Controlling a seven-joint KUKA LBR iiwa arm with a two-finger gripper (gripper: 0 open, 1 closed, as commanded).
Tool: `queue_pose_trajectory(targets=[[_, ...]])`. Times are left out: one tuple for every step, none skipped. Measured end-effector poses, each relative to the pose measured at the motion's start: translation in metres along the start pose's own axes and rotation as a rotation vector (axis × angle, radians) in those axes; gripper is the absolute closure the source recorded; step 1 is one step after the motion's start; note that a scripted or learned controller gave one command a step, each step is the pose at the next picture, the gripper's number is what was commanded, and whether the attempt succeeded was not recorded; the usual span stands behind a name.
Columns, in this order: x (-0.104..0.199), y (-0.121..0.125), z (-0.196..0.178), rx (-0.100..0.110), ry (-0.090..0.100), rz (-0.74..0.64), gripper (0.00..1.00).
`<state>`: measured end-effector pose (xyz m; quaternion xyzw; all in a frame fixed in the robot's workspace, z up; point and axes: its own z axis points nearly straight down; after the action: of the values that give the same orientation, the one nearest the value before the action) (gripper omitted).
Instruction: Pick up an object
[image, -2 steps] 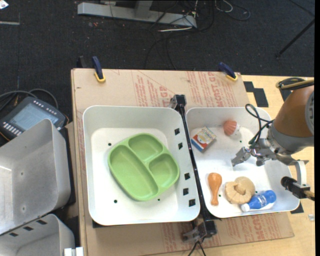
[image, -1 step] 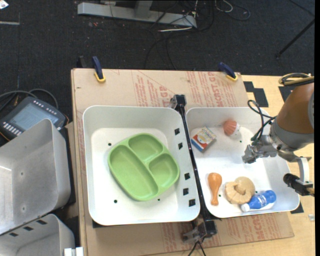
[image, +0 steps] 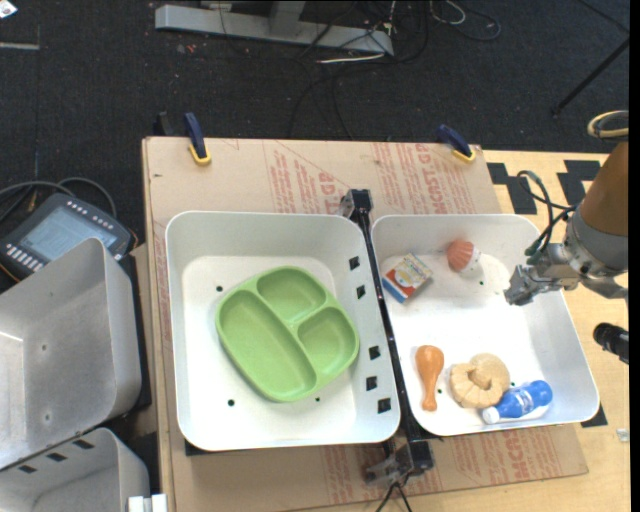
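Two shallow white bins side by side on a cardboard-topped bench. Left bin (image: 190, 300): one green divided plate (image: 287, 333), three compartments, lying flat near the centre. Right bin (image: 575, 340): five loose items. Small red, white and blue carton (image: 407, 276), toward the far left part, tilted. Reddish-orange ball-like piece (image: 460, 254) just right of the carton, touching a small white item (image: 491, 268). Orange toy drumstick (image: 430, 374) near the front, lengthwise toward the front edge. Tan ring-shaped pastry (image: 478, 380) just right of the drumstick, touching a blue and white bottle (image: 519, 401) lying on its side at the front right. Gripper (image: 522, 287) at the right bin's right side, over bare floor, well apart from the pastry and near the white item; nothing seen between the fingers; spread of fingers too small and dark to tell. Grey arm (image: 605, 225) with orange band entering from the right.
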<state>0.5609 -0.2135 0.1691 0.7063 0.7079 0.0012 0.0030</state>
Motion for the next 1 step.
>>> queue_pose_trajectory(targets=[[-0.0060,0.0000,-0.0436,0.002,0.001,0.000,1.00]])
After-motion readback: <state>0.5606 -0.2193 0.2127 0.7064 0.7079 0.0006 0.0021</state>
